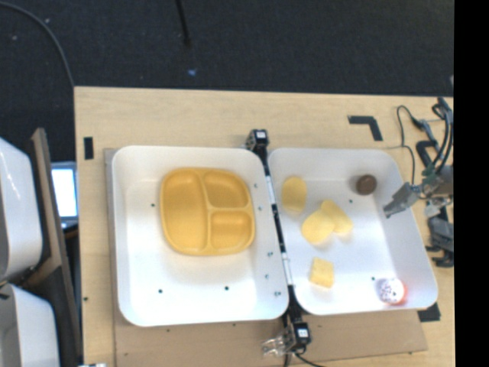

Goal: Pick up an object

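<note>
The right bin (409, 247) holds several small objects. A pale yellow piece (293, 193) lies near its left wall. A larger yellow lump (325, 222) sits at the middle, and a yellow block (322, 273) lies nearer the front. At the back is a round brown object (366, 183). A white and pink ball (390, 290) rests in the front right corner. My gripper (399, 200) shows as a grey tip over the bin's right edge, to the right of the brown object and apart from it. Nothing is seen in its grasp.
The left bin (134, 281) carries a yellow divided plate (206, 209). Black clamps (258, 138) sit where the two bins meet, at the back and the front. Cables (428, 140) hang at the bench's right side. White equipment (19, 205) stands at the far left.
</note>
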You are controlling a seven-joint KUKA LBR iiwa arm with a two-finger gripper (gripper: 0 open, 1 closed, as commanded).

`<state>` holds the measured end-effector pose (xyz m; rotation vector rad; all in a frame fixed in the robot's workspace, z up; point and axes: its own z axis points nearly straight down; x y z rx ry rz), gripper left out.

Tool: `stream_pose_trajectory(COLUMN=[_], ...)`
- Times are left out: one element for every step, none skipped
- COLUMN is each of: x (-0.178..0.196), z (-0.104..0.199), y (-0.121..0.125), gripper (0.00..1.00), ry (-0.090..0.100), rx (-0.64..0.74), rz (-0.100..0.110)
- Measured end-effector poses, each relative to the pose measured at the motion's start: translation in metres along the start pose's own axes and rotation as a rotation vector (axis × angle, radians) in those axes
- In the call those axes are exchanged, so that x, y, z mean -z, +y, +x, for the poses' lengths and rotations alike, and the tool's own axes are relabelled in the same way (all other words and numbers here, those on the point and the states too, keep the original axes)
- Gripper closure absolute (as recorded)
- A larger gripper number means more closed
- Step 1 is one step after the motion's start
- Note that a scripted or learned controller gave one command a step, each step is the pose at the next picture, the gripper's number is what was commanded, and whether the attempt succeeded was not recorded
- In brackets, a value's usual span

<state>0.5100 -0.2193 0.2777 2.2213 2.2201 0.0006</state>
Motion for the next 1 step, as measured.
stream_pose_trajectory(x=[0.0685], z=[0.0027], y=[-0.0202], gripper=[0.0], ry=[-0.002], rx=[0.047], rz=[-0.006])
